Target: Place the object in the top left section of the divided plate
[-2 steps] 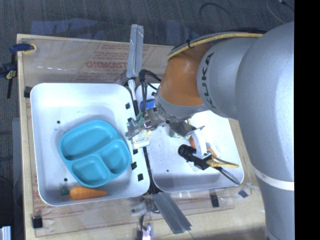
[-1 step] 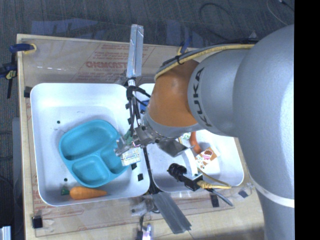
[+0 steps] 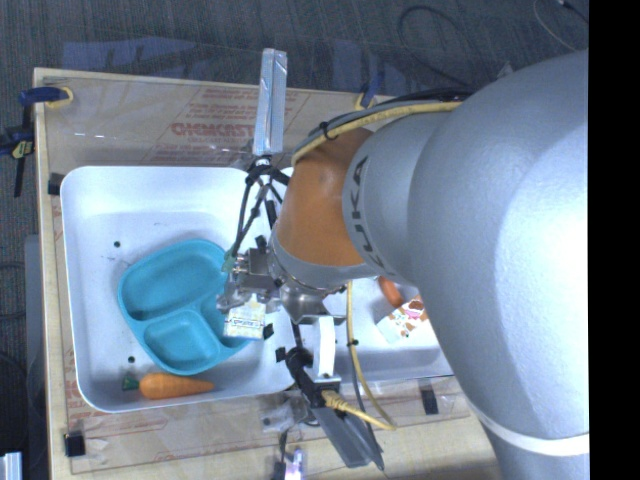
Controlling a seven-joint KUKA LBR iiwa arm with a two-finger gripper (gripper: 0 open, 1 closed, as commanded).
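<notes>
A blue divided plate (image 3: 175,288) lies in the left white bin (image 3: 90,228), with one large section toward the back and a smaller one toward the front. Its right edge is hidden under my gripper (image 3: 243,303), which hangs low over that side of the plate. The wrist and its cables block the view of anything held there. An orange carrot (image 3: 176,386) with a green end lies on the bin floor just in front of the plate, apart from the gripper.
The grey arm with its orange band (image 3: 320,218) covers most of the right bin (image 3: 400,363). A small orange and white item (image 3: 402,314) shows there beside the arm. A clear upright post (image 3: 270,103) stands behind the bins.
</notes>
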